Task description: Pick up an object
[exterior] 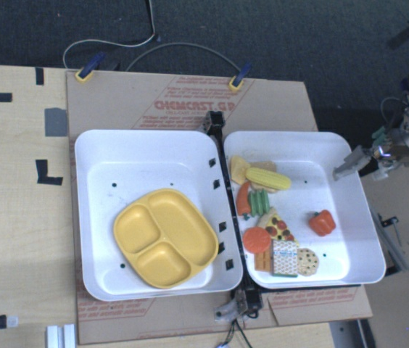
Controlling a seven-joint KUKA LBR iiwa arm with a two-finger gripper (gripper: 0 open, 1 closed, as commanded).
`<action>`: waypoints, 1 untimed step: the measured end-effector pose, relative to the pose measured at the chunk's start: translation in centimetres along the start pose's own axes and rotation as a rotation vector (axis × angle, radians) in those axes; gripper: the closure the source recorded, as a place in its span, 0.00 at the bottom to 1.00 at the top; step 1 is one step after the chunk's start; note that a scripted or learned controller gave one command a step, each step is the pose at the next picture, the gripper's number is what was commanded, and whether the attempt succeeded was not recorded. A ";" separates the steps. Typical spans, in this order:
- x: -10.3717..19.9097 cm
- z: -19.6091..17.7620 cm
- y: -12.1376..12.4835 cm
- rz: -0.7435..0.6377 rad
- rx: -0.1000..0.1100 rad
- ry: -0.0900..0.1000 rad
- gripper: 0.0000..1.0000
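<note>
I see the gripper (346, 167) parked over the right bin's (357, 263) far rim, whether its fingers are apart I cannot tell — too small and blurred. The toy food is crowded against the divider; only the red pepper (322, 222) sits alone with bare floor around it. The yellow tray (164, 236) occupies the left bin (92, 158)

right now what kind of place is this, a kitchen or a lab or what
Most likely a robotics lab bench, not a kitchen: two white bins clamped side by side on a board, toy food such as a plastic corn cob, a yellow divided tray, and loose cables.
</note>
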State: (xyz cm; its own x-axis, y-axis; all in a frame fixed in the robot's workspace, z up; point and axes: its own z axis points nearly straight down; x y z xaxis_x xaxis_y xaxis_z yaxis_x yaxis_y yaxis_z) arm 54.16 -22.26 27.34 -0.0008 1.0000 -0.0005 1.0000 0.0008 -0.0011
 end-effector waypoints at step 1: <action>0.0 9.9 -1.8 0.002 0.010 0.004 0.00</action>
State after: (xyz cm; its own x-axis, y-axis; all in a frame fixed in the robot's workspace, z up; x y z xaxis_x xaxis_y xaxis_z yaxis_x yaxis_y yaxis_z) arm 52.34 -22.28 17.41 0.0007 1.0000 0.0035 0.9999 -0.0007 -0.0113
